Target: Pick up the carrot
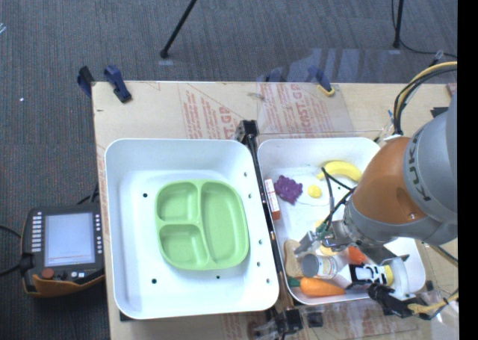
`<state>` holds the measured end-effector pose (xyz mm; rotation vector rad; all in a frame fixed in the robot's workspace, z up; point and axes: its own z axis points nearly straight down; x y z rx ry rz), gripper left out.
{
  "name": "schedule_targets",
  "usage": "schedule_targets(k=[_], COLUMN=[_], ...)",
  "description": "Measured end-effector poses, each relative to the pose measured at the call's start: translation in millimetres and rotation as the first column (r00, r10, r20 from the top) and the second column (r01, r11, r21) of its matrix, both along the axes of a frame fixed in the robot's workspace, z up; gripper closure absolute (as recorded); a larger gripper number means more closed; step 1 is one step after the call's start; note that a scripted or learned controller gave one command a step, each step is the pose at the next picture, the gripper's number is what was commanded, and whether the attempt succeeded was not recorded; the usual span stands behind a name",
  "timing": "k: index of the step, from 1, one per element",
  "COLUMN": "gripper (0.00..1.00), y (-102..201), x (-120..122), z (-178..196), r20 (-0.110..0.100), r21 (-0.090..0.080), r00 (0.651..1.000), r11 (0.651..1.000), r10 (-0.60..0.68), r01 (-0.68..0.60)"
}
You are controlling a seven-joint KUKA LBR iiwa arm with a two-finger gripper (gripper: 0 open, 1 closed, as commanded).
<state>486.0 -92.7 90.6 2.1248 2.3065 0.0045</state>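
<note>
The carrot (323, 287) is orange and lies on its side along the front edge of the right bin (299, 153). My gripper (310, 250) hangs low over the front left part of that bin, just behind and a little left of the carrot. It sits among clutter, next to a small round can (328, 265) and a tan object (291, 260). Nothing orange shows in the gripper. The grey and orange arm (396, 189) covers the bin's right side.
In the right bin lie a banana (341, 170), purple grapes (288, 189), a small yellow piece (314, 191), a red-and-white tube (270, 198) and a black-and-white item (371, 273). The left bin (127, 181) holds a green divided plate (202, 224). A handheld pendant (66, 245) lies left of the bench.
</note>
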Motion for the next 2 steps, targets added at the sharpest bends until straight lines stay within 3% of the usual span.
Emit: schedule_targets(k=[1, 2], gripper=[1.00, 1.00], y=[2, 31], x=[1, -1], z=[9, 141], r20=[-0.001, -0.001], r21=[0.005, 0.003], r00=[1.000, 0.997], r11=[1.000, 0.997], r10=[0.005, -0.079], r01=[-0.005, 0.079])
